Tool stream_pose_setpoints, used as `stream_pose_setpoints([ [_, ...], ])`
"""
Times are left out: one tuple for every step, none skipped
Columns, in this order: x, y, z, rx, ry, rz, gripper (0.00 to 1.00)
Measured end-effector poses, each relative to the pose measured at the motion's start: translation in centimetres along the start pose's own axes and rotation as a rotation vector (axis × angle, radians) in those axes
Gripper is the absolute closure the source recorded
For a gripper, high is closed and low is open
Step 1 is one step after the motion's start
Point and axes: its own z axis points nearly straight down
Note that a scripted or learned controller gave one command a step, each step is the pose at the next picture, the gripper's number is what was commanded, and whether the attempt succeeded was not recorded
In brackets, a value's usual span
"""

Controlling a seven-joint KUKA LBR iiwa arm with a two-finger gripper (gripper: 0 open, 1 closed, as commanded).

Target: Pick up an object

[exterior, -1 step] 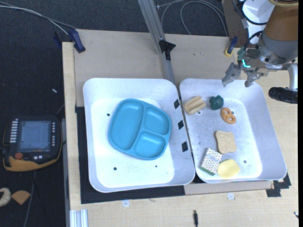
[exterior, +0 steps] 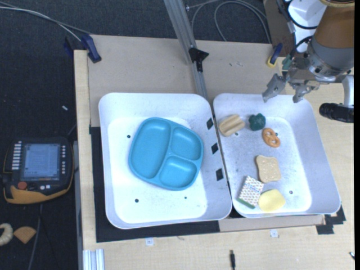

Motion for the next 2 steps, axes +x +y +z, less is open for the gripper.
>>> stream_pose_setpoints([
  [0.6, -0.1, 4.4, 0.005, 0.001, 0.000, 0.00],
  [0.6, -1.1, 9.2, 0.003, 0.000, 0.000, 0.00],
])
